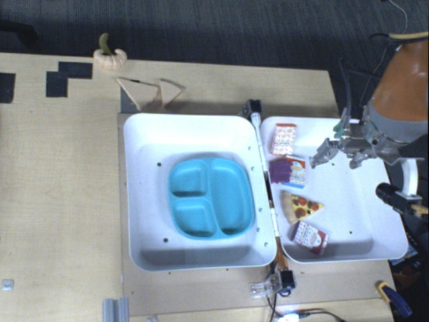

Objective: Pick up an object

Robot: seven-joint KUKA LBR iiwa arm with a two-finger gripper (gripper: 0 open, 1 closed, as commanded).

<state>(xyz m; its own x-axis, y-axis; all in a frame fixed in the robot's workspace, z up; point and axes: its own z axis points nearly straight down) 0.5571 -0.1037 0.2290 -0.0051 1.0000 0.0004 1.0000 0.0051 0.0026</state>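
Observation:
The right bin (pixel 365 247) holds several small objects along its left side: a pink and white packet (pixel 284 139) at the top, a purple packet (pixel 287 172) below it, a toy pizza slice (pixel 301 206), and a red and white pouch (pixel 310 237) near the front. My gripper (pixel 332 150) hangs over the upper middle of this bin, to the right of the purple and pink packets and apart from them. Nothing shows between its fingers.
The left bin (pixel 144 180) holds a blue three-compartment tray (pixel 211 196). A black bar (pixel 263 166) runs along the seam between the bins. A small gourd-shaped toy (pixel 109 58) sits on the bench at the back left. Cables lie near the front edge.

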